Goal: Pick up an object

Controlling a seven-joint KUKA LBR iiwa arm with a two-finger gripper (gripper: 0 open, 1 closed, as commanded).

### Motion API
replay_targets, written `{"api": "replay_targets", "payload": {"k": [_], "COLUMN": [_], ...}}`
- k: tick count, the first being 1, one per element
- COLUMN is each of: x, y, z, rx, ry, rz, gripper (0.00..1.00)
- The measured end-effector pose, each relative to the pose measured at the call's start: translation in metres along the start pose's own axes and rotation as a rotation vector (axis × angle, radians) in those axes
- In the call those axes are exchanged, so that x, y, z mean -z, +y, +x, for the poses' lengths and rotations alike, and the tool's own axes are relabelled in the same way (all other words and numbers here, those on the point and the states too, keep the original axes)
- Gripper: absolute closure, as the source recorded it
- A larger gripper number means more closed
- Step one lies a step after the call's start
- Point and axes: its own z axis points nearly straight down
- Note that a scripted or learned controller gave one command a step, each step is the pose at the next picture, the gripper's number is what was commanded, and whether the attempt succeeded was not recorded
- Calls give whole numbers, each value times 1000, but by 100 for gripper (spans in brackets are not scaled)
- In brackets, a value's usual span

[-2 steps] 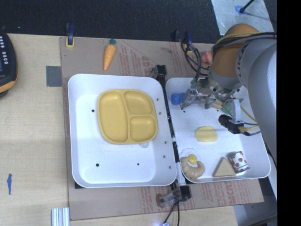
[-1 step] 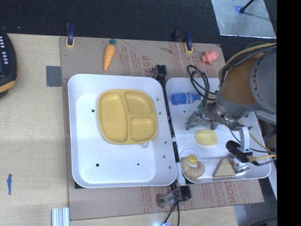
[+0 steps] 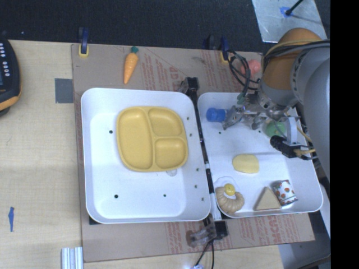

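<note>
**Gripper beside the blue object in the right bin**

A small blue object (image 3: 215,115) lies near the far left corner of the right bin (image 3: 314,203). The gripper (image 3: 229,120) sits just beside it, at its right edge; whether its jaws are wide, narrow or closed on the object cannot be told. Nearer the camera lie a pale yellow oval (image 3: 246,163), a doughnut-like toy (image 3: 230,199), a tan wedge (image 3: 266,200) and a spotted cup (image 3: 285,191). The left bin (image 3: 98,206) holds a yellow divided plate (image 3: 151,138). A toy carrot (image 3: 130,65) lies on the bench beyond it.
</note>
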Motion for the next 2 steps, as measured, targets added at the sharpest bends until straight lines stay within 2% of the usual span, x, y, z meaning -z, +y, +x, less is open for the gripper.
{"api": "replay_targets", "payload": {"k": [1,2], "x": [35,-4], "y": [-105,-181], "z": [-75,-73], "rx": [-12,-4], "ry": [-7,0], "rz": [-25,-20], "gripper": [0,0]}}
